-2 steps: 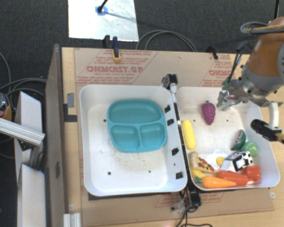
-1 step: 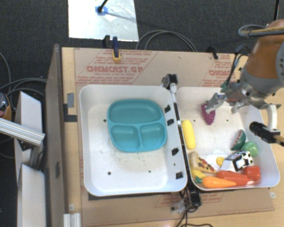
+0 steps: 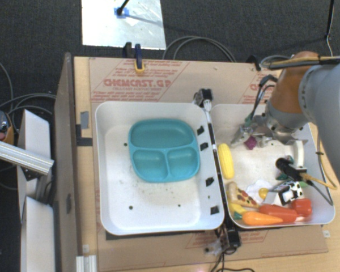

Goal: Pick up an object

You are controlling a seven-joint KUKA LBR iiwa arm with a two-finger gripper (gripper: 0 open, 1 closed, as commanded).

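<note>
Nearest the lower edge of the frame, in the bottom right corner of the right bin (image 3: 327,211), a heap of toy food lies packed together: an orange carrot (image 3: 259,219), a red piece (image 3: 286,211) just behind it, a small black-and-white cow figure (image 3: 292,192) and a pizza slice (image 3: 239,198) to their left. These look like light, rigid plastic, but they touch one another, so a clean hold there would be awkward. Further up, a yellow corn cob (image 3: 225,160) lies lengthwise just beside the divider between the bins, apart from the heap. I judge it light, stiff and a little slippery; it is best taken across its narrow middle. Left of the divider, the left bin (image 3: 116,208) carries a teal sectioned tray (image 3: 163,150).

Higher still, toward the upper right, the hand (image 3: 255,136) hangs low in the right bin, with a small purple object (image 3: 250,143) right at its tips. Whether the hand is released, clenched or grasping that piece I cannot tell. The purple piece is probably light and hard, small enough to slip. The corn cob lies lower left of the hand, near but not touching. Behind the bins, the bench (image 3: 158,78) shows printed cardboard.
</note>
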